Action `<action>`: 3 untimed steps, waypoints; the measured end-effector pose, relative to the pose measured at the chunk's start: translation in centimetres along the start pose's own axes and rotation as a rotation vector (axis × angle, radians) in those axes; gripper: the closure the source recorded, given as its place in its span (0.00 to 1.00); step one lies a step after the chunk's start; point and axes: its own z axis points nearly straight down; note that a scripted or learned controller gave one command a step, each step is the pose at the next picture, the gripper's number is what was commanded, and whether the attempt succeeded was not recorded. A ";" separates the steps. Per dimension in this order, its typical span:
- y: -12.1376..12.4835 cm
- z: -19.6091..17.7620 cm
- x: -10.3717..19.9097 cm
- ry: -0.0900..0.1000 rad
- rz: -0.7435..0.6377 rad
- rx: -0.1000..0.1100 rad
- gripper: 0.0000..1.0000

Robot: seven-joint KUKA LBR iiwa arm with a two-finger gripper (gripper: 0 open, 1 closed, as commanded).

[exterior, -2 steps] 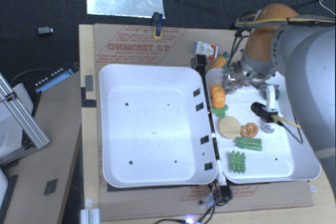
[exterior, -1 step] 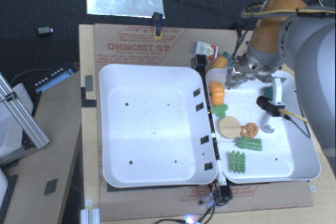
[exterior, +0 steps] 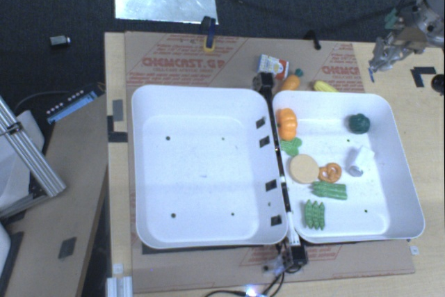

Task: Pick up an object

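The board [exterior: 229, 59] under both bins carries red print "CHEMCAST GP", repeated and partly covered. The gripper [exterior: 386, 58] hangs upper right, above the bench past the right bin's [exterior: 396, 149] far corner — whether its fingers are spread or pressed together, I cannot tell; blurred. In the right bin: pumpkin [exterior: 287, 123], dark green ball [exterior: 359, 123], tan disc [exterior: 304, 168], pretzel [exterior: 330, 171], green pods [exterior: 329, 191]. The small grey item [exterior: 356, 165] is hard to make out.

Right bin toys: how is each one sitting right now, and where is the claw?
claw: up off the bench, past the right bin's far corner
pumpkin: by the divider
dark green ball: alone, far side
pretzel: flat, touching tan disc
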 end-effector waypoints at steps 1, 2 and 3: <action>1.7 -5.3 5.6 0.007 -0.011 0.011 1.00; 1.7 -14.1 13.9 0.010 -0.015 0.007 1.00; 1.7 -14.4 14.8 0.007 -0.007 0.016 1.00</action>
